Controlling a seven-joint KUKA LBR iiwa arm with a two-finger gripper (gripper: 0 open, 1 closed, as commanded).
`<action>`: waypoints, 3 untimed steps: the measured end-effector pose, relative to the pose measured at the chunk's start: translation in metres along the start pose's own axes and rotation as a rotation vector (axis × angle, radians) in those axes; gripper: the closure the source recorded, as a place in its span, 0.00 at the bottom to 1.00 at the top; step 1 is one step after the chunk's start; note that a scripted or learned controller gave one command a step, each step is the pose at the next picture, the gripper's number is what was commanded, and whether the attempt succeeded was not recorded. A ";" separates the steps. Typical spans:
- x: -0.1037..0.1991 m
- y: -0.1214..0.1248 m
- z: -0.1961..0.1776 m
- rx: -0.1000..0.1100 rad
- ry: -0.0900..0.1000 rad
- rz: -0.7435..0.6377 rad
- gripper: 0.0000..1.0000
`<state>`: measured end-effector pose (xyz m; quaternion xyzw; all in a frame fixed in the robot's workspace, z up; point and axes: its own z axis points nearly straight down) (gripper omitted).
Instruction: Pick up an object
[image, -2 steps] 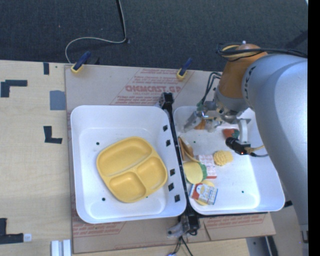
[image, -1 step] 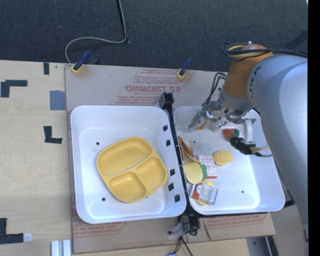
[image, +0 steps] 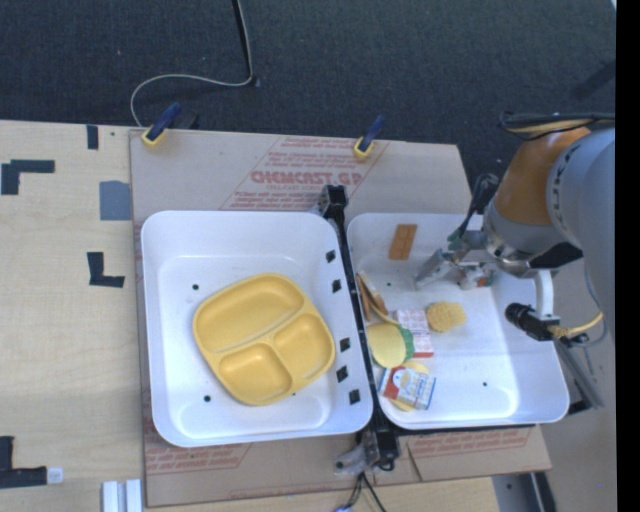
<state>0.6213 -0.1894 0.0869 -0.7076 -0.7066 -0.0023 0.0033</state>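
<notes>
- The gripper is hovering in the right bin; I cannot tell its state.
- Items are crowding the left wall, leaving the bin's right half open.

Arm: cut off at frame's 3 o'clock edge. Claw: finger state too small to tell. Packet: print unreadable. Sandwich-like item: partly hidden at bin divider. Cable: cut off at 12 o'clock.

Yellow tray in left bin; clamps on cardboard.
</notes>
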 end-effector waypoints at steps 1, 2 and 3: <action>0.018 -0.063 0.000 -0.008 -0.011 -0.001 0.00; 0.018 -0.062 -0.010 -0.006 -0.011 -0.002 1.00; 0.106 -0.058 -0.102 -0.009 -0.005 -0.012 1.00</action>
